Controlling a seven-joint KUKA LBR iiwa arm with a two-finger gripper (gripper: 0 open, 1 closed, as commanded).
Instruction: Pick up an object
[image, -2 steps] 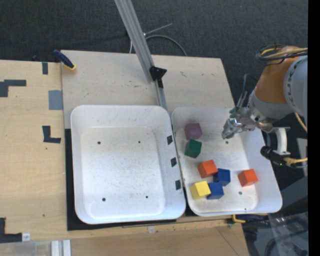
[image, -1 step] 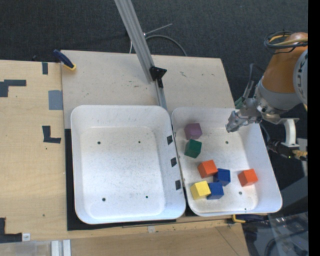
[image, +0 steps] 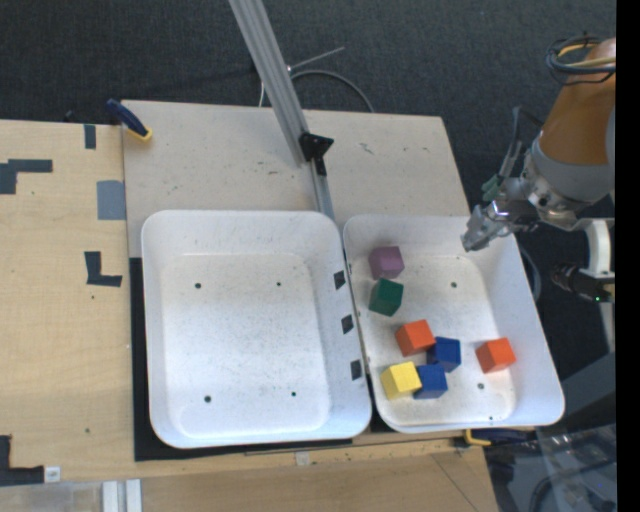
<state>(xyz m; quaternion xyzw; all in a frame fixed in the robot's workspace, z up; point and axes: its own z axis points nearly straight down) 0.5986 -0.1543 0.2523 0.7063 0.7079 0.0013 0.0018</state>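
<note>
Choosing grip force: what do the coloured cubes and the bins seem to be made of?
The cubes, such as the purple cube and yellow cube, look like matte painted wood or foam; flat, glare-free faces. The right bin looks like moulded white plastic, speckled with rounded rims.

grey arm (image: 575, 150) with orange band entering from the right — wrist angled down and leftward. gripper (image: 477, 236) low, at the upper right of the view, tip pointed down-left. nothing seen between the fingertips — finger spacing not discernible.

No text, label or number can be read — none.
</note>
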